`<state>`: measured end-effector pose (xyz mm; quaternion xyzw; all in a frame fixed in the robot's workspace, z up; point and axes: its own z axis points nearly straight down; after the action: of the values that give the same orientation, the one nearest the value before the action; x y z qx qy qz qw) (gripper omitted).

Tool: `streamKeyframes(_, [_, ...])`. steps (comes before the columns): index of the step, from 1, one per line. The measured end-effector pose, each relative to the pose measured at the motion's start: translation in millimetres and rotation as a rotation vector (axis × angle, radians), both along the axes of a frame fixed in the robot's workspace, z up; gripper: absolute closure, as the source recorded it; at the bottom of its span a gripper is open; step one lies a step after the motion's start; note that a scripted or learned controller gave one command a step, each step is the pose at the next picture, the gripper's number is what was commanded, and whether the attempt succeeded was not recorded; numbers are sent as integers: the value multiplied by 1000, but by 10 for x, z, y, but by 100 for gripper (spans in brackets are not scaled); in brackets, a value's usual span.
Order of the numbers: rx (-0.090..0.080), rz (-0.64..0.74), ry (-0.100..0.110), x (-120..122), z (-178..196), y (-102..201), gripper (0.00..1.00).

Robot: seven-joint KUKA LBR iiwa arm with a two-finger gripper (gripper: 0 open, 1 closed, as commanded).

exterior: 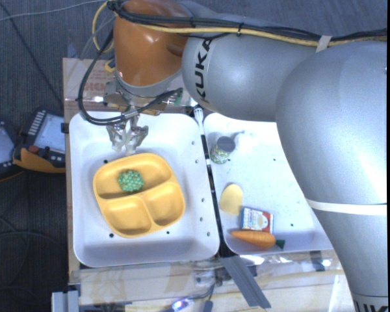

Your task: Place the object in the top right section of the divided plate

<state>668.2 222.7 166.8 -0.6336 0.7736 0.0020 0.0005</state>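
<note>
A yellow divided plate (140,195) lies in the left bin (84,239). A green, bumpy, round object (130,181) rests in the plate's long upper section, toward its left half, with nothing gripping it. My gripper (129,139) hangs just beyond the plate's far rim, a little above and behind the green object. Its metal fingers stand slightly apart with nothing between them. The orange wrist band (146,41) and the grey arm cover the top and right of the view.
The right bin (273,161) holds a small glass jar (222,147), a pale yellow piece (231,198), a small red and white box (256,220) and a carrot (253,239). A ridge (210,194) divides the bins. The plate's two lower sections (143,213) hold nothing.
</note>
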Motion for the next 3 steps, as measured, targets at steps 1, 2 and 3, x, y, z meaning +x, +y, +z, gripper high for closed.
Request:
streamKeyframes(1, [2,293,-1,1,33,-9,100])
streamKeyframes(2, [5,736,-1,-5,206,129,100])
streamKeyframes(3, [6,997,-2,-6,184,125,100])
